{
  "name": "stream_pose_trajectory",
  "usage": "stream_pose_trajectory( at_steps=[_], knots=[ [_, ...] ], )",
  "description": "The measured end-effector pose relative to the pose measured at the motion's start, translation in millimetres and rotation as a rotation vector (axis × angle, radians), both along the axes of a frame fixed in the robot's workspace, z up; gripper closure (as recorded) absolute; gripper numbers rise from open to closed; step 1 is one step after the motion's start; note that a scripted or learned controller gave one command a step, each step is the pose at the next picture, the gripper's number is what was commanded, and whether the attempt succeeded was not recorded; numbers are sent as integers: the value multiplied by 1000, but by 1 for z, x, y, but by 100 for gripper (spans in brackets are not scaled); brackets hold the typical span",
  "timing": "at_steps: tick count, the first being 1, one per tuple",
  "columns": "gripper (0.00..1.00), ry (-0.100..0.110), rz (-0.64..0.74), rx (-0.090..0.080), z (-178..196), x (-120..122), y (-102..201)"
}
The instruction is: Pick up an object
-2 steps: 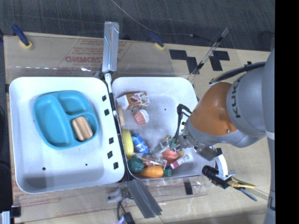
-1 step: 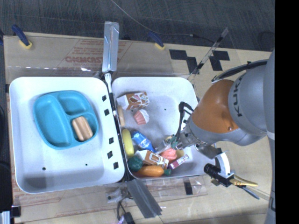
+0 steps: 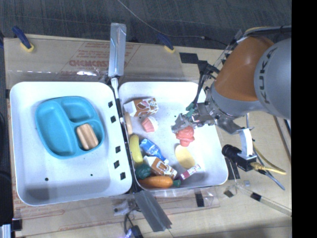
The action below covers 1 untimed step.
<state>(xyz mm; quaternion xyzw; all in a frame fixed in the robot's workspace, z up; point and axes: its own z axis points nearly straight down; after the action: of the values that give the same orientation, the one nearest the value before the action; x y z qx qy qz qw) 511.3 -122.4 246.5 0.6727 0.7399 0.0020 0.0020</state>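
Closest in, the right bin [image 3: 213,148] had toys piled along its front: a carrot [image 3: 157,182] and a yellow piece [image 3: 184,157]. The gripper [image 3: 184,124] sat right over a red toy [image 3: 185,135], touching it, its fingertips too blurry to read. Further back was a dark carpet [image 3: 59,6].

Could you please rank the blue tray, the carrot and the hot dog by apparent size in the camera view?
1. Blue tray, clearly largest.
2. Carrot and hot dog look about alike, so I would not rank them.
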Motion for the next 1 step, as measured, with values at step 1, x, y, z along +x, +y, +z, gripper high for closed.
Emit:
stream_pose_trajectory(
  at_steps=[1],
  knots=[
    [100,4,206,-2,45,-34,-15]
  ],
)
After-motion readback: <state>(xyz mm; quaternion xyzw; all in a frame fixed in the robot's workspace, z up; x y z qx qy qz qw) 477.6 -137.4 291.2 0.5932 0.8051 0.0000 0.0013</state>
